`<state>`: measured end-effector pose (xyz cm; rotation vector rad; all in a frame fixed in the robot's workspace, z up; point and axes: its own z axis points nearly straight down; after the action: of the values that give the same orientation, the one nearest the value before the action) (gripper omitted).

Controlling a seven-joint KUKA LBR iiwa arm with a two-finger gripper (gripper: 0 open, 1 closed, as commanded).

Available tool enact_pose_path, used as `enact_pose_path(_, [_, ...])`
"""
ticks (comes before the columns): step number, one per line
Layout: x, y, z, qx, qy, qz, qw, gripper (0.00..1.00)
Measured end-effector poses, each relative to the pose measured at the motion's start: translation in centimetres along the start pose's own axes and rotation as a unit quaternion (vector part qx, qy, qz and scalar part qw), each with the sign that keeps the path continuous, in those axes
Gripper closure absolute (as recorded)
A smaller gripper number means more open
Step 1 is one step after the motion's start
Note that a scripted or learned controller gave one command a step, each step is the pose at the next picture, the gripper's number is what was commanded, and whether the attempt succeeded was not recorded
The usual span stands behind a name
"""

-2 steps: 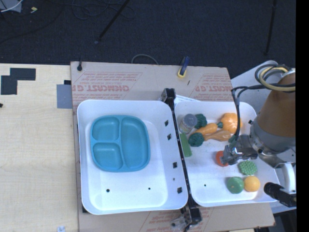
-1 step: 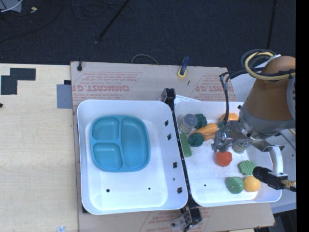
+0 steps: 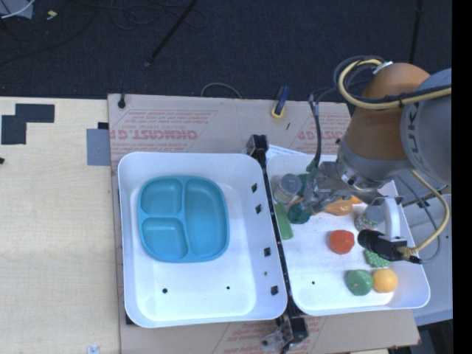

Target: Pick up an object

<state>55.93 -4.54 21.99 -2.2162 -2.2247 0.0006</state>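
Jaws [image 3: 308, 198] sit low over the dark teal object [image 3: 299, 214], contact unclear.

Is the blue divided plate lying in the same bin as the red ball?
No: the blue divided plate lies in the left bin, the red ball in the right bin.

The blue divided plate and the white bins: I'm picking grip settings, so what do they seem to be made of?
The blue three-compartment plate looks like moulded plastic with a smooth matte finish: even colour, rounded dividers. The two shallow white bins look like thin, slightly glossy plastic, judging by their soft rounded rims, though the view leaves this uncertain.
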Motion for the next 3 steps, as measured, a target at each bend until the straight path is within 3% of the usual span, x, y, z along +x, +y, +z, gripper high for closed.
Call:
enact_pose_path(1, [3.5, 4.5, -0.7, -0.001, 0.0, 0.0, 1.0, 1.0])
enact_pose_path(3, [1.4, 4.1, -1.2, 0.002, -0.001, 0.003, 1.0, 1.0])
